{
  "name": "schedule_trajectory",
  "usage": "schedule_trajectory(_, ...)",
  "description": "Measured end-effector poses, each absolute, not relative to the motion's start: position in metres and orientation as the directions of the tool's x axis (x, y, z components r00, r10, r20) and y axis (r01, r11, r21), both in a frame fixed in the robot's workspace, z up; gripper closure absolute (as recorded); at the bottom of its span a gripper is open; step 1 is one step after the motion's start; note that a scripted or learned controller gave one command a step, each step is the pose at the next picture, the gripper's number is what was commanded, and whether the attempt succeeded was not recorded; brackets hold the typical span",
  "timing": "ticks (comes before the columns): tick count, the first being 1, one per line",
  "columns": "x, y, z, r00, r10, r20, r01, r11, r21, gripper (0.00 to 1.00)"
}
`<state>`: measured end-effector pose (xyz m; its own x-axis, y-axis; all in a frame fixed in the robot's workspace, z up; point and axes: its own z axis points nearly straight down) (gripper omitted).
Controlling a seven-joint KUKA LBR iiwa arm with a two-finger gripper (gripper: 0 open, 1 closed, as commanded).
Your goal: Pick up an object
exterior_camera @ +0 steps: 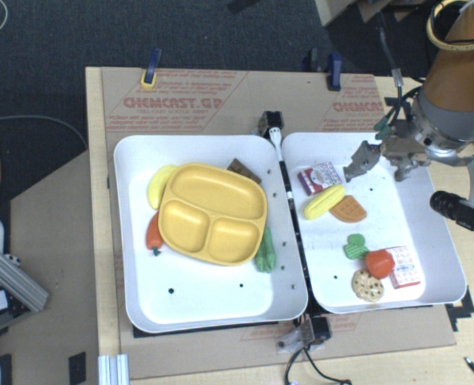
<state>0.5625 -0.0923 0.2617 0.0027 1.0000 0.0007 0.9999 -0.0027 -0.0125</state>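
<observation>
My gripper (379, 165) hangs over the back part of the right bin (437, 215), open, with nothing between its fingers (360, 160). Just left of it and lower lie a red-and-white packet (319, 176), a yellow corn piece (323, 201) and an orange flat piece (350, 209). Toward the front of the same bin are a green piece (354, 245), a red tomato (379, 261), a speckled cookie (367, 285) and a second red-and-white packet (406, 268).
The left bin (132, 215) holds a yellow divided plate (212, 213), tilted over a yellow item (160, 184), a red-orange item (154, 233), a green item (265, 252) and a brown item (241, 168). The grey and orange arm (453, 79) reaches in from the upper right.
</observation>
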Motion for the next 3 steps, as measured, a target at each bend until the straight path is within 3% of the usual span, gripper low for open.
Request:
schedule_trajectory(1,0.565,-0.092,0.268,0.0,1.0,0.0,1.0,0.0,0.001,0.0)
schedule_trajectory(3,0.557,-0.102,0.16,0.001,1.0,0.001,1.0,-0.001,-0.006,0.0)
